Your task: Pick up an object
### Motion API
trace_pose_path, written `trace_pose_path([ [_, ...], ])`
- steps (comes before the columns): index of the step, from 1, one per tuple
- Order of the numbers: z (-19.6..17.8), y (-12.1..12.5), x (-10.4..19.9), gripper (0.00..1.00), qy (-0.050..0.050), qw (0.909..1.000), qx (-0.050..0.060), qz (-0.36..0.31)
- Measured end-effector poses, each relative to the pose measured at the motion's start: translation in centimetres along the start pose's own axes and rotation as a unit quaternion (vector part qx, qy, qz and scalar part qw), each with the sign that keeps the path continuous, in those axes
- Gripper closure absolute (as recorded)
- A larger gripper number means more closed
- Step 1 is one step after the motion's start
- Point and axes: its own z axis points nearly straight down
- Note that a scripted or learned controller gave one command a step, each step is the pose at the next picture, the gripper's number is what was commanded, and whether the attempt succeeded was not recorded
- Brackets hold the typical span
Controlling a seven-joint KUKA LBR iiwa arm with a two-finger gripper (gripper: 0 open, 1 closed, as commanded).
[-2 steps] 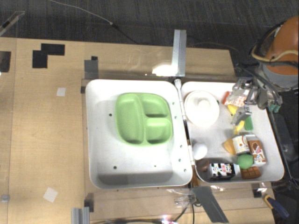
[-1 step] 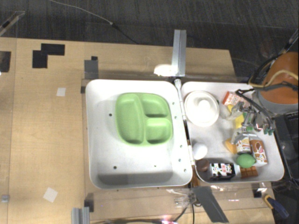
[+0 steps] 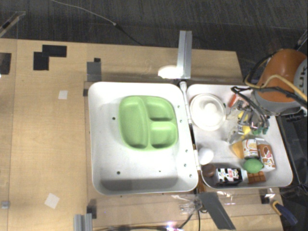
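Two shallow white bins [image 3: 103, 177] side by side; one green three-compartment plastic tray [image 3: 147, 121]; one white round bowl [image 3: 207, 110]; one green ball [image 3: 253, 165]; two small printed cans [image 3: 250, 148].

We see the arm [image 3: 284, 76] cut off by the right edge, and its gripper [image 3: 248, 121] is too cluttered with cables to read. Small items [image 3: 255, 150] beneath it blur together, their labels too small to tell.
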Motion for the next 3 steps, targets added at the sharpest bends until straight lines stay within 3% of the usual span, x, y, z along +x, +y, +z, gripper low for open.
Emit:
trace_pose_path([
  [1, -0.2, -4.2, 5.9, 0.00, -0.001, 0.9999, 0.001, 0.012],
  [2, -0.3, -5.8, 9.6, 0.00, -0.003, 0.9999, -0.002, 0.013],
  [3, -0.2, 0.0, 5.0, 0.00, -0.004, 0.9793, 0.000, -0.203],
])
